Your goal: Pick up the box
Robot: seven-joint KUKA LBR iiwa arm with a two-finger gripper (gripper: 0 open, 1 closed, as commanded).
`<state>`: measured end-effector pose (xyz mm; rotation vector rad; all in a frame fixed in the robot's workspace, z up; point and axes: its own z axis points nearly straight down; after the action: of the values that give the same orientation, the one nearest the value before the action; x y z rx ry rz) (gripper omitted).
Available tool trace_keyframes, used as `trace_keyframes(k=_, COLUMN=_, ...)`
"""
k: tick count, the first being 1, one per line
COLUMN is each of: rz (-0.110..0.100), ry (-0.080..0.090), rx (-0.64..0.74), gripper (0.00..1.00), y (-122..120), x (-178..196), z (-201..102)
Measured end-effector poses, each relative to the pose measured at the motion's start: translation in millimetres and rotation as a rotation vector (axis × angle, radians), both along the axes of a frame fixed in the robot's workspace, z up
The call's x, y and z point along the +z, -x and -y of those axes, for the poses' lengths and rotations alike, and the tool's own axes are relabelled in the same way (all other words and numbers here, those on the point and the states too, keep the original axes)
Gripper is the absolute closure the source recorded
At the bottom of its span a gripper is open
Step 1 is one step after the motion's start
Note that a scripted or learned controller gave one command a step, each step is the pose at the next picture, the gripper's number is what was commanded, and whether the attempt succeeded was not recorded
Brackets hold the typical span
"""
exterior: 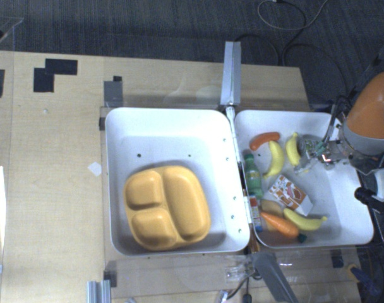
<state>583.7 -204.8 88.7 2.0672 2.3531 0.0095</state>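
- Since the camera looks down at a slant, entries run from the near rim of the bins to the far one.
- Carrot (280, 224): one, lying along the near wall of the right bin (359, 235), touching the near banana.
- Bananas: three. One (304, 219) lies flat near the near wall; two (275, 159) stand further back, curved side by side, with the far one (293, 149) just beside the gripper.
- Box (287, 194): one, the task's item. Small, white with a printed face, it lies flat and askew in the middle of the right bin, between the near banana and the two far ones. Its top is unobstructed, which should favour a grasp from above.
- Green bottle (252, 177): one, lying against the divider wall, left of the box.
- Yellow divided tray (167, 205): one, three compartments, resting in the left bin (154, 122), well apart from the task.
- Red sausage-shaped item (264, 139): one, at the far side of the right bin.
- Gripper (315, 151): one, low over the far part of the right bin, apart from the box; whether its fingers are spread or pressed together cannot be told. Nothing is seen held.
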Motion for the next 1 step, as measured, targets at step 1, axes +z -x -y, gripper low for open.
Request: trace_keyframes(k=1, rz=-0.004, ry=-0.004, rx=-0.086, gripper=0.00, y=-75.0, x=-0.5, z=-3.3)
